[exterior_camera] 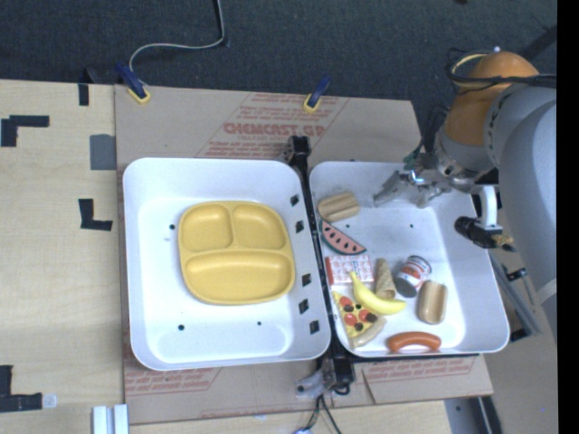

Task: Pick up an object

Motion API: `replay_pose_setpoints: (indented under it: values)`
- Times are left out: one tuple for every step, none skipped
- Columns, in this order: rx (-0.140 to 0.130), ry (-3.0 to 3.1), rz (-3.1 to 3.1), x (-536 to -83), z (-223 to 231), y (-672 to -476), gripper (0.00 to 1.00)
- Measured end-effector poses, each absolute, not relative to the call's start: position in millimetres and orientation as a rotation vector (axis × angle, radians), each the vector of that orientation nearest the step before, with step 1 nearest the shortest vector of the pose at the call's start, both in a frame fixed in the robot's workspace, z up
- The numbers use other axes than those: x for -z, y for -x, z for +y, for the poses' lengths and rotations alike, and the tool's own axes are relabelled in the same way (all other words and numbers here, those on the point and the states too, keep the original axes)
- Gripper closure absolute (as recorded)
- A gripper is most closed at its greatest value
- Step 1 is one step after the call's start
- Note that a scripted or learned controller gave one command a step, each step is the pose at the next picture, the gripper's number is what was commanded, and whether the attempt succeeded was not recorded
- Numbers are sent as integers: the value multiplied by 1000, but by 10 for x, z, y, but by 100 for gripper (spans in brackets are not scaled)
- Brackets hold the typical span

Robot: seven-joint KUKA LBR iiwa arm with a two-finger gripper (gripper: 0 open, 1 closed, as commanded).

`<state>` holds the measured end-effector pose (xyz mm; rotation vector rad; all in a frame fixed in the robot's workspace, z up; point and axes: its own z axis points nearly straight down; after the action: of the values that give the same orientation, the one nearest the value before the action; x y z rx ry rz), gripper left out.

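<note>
The right bin (470, 324) holds several toy foods: a bread roll (338, 206), a watermelon slice (342, 240), a red-and-white packet (348, 268), a banana (375, 298), a cone (384, 278), a small can (413, 274), a bun (431, 301), a sausage (413, 341) and a pizza slice (357, 319). My gripper (404, 193) hangs over the bin's far right part, open, with nothing between its fingers. It is to the right of the bread roll and apart from it.
The left bin (149, 333) holds a yellow divided plate (237, 251). The grey arm with its orange band (484, 98) comes in over the right bin's far right corner. A ridge with black clips (303, 242) separates the two bins.
</note>
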<state>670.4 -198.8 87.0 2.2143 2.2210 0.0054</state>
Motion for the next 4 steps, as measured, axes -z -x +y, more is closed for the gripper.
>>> replay_pose_setpoints:
  values:
    - [0, -2211, 2219, -971, -1999, -6703, 100]
    - [1, -2211, 2220, -968, -1998, -6701, 0]
    - [2, -2209, 2219, -1071, -1998, -6704, 100]
    - [3, -2209, 2220, -1064, -1996, -6702, 0]
